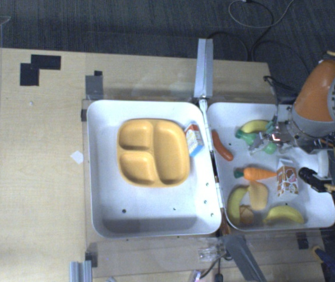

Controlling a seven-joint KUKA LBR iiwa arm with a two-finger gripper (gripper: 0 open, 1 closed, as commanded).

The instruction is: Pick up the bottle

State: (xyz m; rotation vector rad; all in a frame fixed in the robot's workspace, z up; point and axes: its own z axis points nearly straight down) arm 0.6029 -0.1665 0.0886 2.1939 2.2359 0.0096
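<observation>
On the bench (38, 157), two white bins are set side by side. The left bin (103, 175) is taken up mostly by a yellow tray (154, 151) with three parts. A small red, white and blue packet (194, 138) is tucked between the tray and the right wall of that bin, and it is tilted.

The right bin (323, 213) is packed with small things. The arm (326, 93) is reached in from the right, and the gripper (271, 137) is held low over the far half of this bin. A green thing is seen right under it and sticking out to its left. This is taken to be the bottle (251, 138), but part of it is hidden by the gripper. Whether the gripper is open or closed cannot be told, and it cannot be told if the bottle is held.

A far banana (254, 126) is laid just beyond the bottle, touching it. A red sausage (221, 146) is laid to the left, near the bin wall. A carrot (260, 173) is laid nearer, in the middle, with a brown and white carton (287, 180) just to its right. At the near side, a near banana (284, 215) is laid flat, a bent banana (235, 200) is curled at the left, and a tan lump (258, 195) is set between them.
</observation>
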